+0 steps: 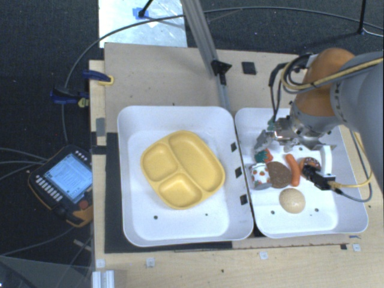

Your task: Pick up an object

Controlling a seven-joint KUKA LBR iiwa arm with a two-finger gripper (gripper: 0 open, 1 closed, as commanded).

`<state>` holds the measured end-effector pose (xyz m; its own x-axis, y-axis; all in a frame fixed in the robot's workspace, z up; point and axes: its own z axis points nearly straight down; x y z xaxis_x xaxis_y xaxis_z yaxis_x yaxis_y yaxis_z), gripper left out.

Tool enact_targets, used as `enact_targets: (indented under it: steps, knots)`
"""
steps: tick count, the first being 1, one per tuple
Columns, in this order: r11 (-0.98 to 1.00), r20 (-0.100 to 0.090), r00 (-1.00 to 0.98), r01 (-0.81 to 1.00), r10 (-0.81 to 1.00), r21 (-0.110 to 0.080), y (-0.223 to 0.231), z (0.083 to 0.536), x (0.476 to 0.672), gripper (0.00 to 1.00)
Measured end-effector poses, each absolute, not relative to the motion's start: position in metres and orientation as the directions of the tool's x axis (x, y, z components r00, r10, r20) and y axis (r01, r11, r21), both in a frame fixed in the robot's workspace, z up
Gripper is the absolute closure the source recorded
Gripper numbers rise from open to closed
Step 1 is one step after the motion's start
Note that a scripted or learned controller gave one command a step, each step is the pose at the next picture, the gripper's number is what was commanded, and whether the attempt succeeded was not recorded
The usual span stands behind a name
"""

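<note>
Arm: we see the grey arm [354, 89] coming in from the right of the frame, its orange band at the upper right, bent down over the right bin.
Gripper: we place the gripper [267, 140] in the upper left part of the right bin [336, 221], low over the white floor; we cannot tell how it is set, since the metal parts blur together there.
Objects: we count a cluster at the middle of the right bin, just below and to the right of the gripper: a small green and red piece [263, 156], a white patterned piece [260, 175], a brown disc [279, 174], an orange sausage [293, 168], and a small round piece with red marks [311, 161].
Nearest: we find the green and red piece closest to the gripper, just under it; we cannot tell whether they touch.
Ball: a tan ball [292, 200] lies lower in the bin, apart from the cluster and well below the gripper.
Left bin: we see the left bin [138, 221] with a yellow tray [182, 168] of three compartments at its middle.
Pendant: a handheld screen [65, 180] lies on the dark floor at the left of the frame.
</note>
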<state>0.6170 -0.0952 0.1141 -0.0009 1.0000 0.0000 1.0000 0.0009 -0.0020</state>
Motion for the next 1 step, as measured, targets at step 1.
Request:
enact_targets:
  steps: [1]
  knots:
    - [0.0,-0.001,0.0,1.0,1.0,0.005,-0.0954,0.0861,0.619,0.0]
